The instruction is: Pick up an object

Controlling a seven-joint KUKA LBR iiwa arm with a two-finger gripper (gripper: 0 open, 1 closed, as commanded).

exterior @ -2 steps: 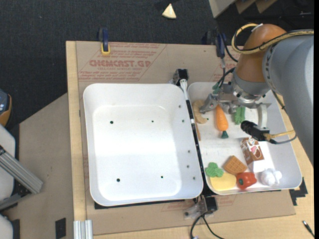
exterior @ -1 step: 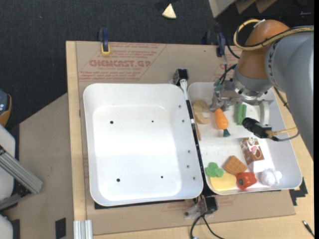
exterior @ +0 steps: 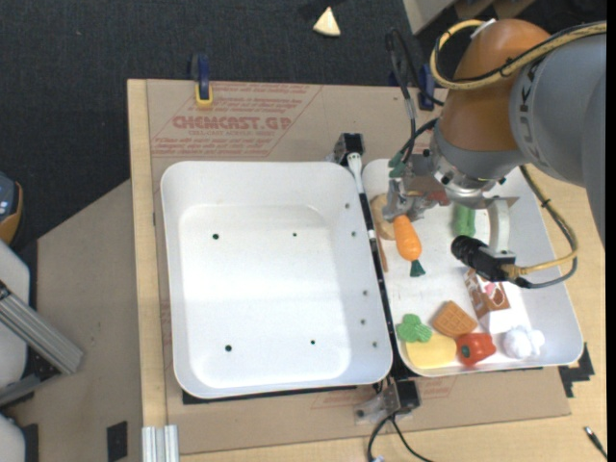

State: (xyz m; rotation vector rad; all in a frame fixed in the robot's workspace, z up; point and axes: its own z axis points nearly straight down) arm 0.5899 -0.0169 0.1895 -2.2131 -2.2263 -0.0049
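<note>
This is a robotics lab or test cell, not a home. A grey industrial arm with an orange band [exterior: 500, 75] reaches in from the right over a brown board counter [exterior: 241, 128] printed with a red maker's name. A blue clamp [exterior: 201, 77] pins the board at its far edge. Two shallow white plastic bins [exterior: 183, 258] sit side by side on it, the right one holding small toy foods. Loose black cables [exterior: 409, 75] trail about, and dark carpet floor [exterior: 96, 27] surrounds the counter, with an aluminium frame rail [exterior: 38, 330] at the left.

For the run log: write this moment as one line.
arm: over right white bin | gripper: above orange toy carrot | grasp: unclear | left white bin: untouched
</note>
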